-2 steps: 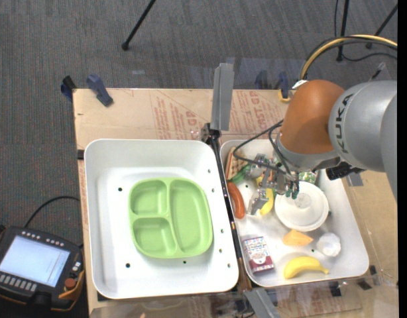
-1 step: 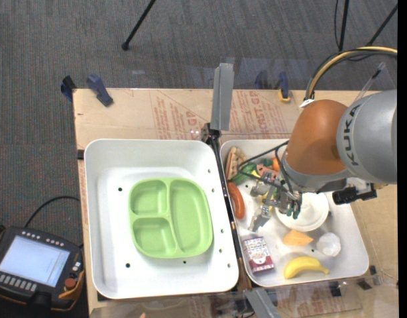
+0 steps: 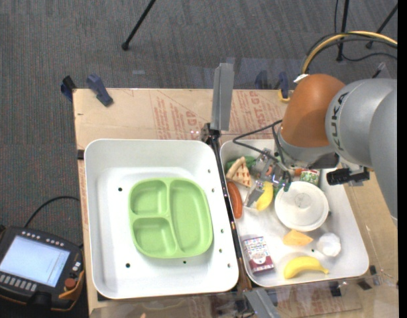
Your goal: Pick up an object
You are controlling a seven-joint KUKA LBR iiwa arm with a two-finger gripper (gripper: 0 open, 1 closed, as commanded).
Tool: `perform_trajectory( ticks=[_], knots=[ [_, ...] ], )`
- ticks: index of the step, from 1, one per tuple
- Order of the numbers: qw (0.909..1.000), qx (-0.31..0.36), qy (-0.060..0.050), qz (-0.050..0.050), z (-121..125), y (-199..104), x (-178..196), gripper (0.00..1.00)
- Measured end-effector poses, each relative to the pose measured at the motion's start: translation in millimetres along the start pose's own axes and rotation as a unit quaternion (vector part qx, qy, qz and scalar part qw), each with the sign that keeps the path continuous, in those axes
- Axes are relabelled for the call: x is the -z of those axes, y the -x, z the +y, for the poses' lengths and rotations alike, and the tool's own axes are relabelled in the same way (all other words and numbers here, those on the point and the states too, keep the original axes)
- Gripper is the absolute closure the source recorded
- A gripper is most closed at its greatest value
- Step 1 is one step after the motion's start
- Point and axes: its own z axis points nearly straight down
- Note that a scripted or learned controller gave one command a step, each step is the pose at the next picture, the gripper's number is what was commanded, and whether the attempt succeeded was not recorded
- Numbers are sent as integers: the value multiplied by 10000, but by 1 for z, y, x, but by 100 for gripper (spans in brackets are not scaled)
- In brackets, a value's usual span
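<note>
My gripper is low in the right bin, near its back left part. It hangs right over a yellow toy piece that lies between a red sausage and a white bowl. The gripper's tip touches or nearly touches the yellow piece, and I cannot tell whether it has hold of it. A waffle-like wedge lies just left of the gripper. The arm's orange band and grey wrist hide the bin's back right part.
The right bin also holds an orange cheese wedge, a banana, a small red-and-white carton, a white lump and a small box. In the left bin lies a green divided plate.
</note>
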Motion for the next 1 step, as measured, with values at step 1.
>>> perform_trajectory(
  ticks=[1],
  knots=[
    [9998, -216, 4, -12, -20, -37, 1, 0]
  ],
)
